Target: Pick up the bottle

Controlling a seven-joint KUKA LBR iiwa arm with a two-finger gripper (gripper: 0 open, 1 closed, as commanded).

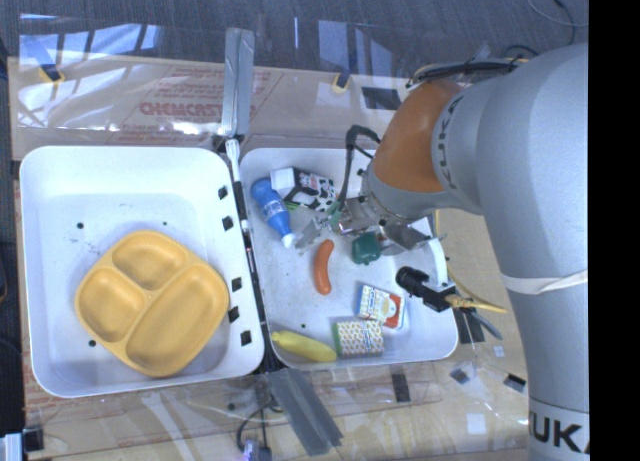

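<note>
In the right bin [440, 344], a yellow banana [303, 347] lies nearest, then an orange sausage [322, 267]. Farther back, the blue bottle [272, 209] lies by the left wall. The claw [352, 221] hovers near it; its state I cannot tell.

Fixed above the worktop [120, 99], looking down at a slant. Far enough back to take in both white bins, left bin [50, 179] and right bin [440, 344], side by side. Arm [520, 149] entering from the right edge, large in frame.
</note>
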